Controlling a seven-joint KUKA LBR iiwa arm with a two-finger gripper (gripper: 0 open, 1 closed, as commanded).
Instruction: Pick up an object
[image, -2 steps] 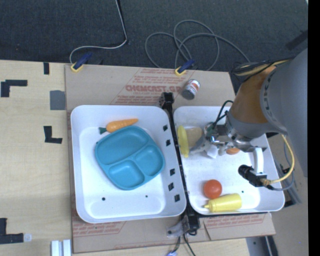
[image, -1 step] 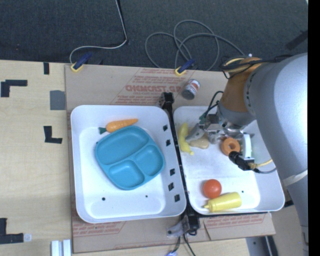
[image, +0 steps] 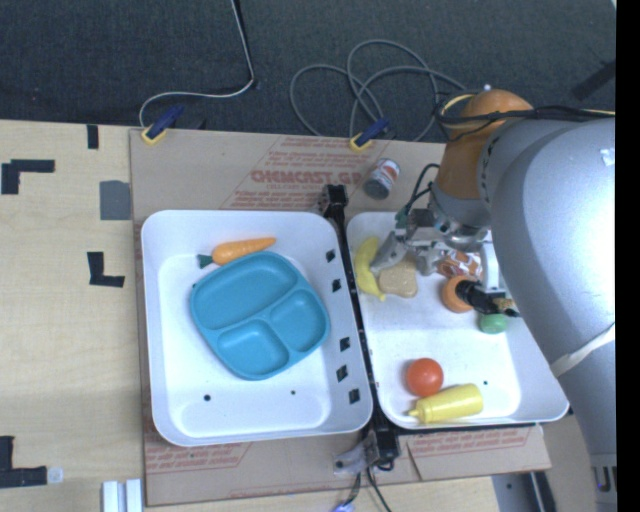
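Reaching into the right bin from its far side, the end effector is seen low over a tight cluster of items, and this crowding is judged to be the main hazard. A tan, bread-like piece lies just below the end effector, with a yellow banana-shaped item touching it on the side toward the divider between the bins. If the descent is made slightly off centre, a finger could land on top of one of these instead of beside it, so that the piece is pushed away or pinned against the bin floor. Both could also be caught at once and then slip out on the lift. How far the end effector is open cannot be told, since its metal parts blur into the clutter beneath, and nothing can be confirmed as held. The likeliest target is taken to be the tan piece, directly beneath and slightly nearer the camera than the tip. An orange ring-shaped item and a small green object lie beside the wrist, close under the arm, and could be knocked by it. A red ball and a yellow bottle rest well apart near the front wall. In the left bin a blue divided plate and a carrot lie out of the way.
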